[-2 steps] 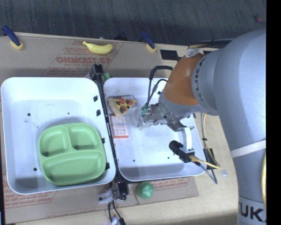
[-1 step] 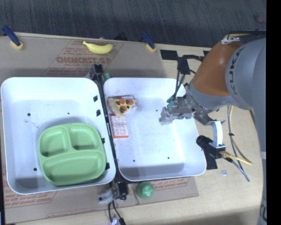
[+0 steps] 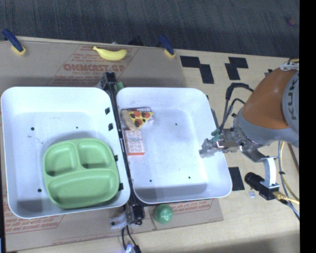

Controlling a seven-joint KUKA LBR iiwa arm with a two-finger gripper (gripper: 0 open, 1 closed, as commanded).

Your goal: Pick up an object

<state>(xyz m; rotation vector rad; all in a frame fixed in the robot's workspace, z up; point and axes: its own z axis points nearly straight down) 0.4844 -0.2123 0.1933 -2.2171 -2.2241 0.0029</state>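
Pizza slice toy (image 3: 138,117) at right bin's (image 3: 168,191) back-left corner | tool (image 3: 209,148) over opposite right rim | grip state: cannot tell

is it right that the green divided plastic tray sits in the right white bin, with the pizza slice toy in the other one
Not quite. In the camera view the green divided plastic tray sits in the left white bin; the pizza slice toy lies in the right white bin, near its left wall.

i see the table (image 3: 237,225) under cardboard sheets (image 3: 84,67), bearing two white bins (image 3: 16,104) side by side, a yellow banana (image 3: 110,52) behind them, a green ball (image 3: 163,213) in front.
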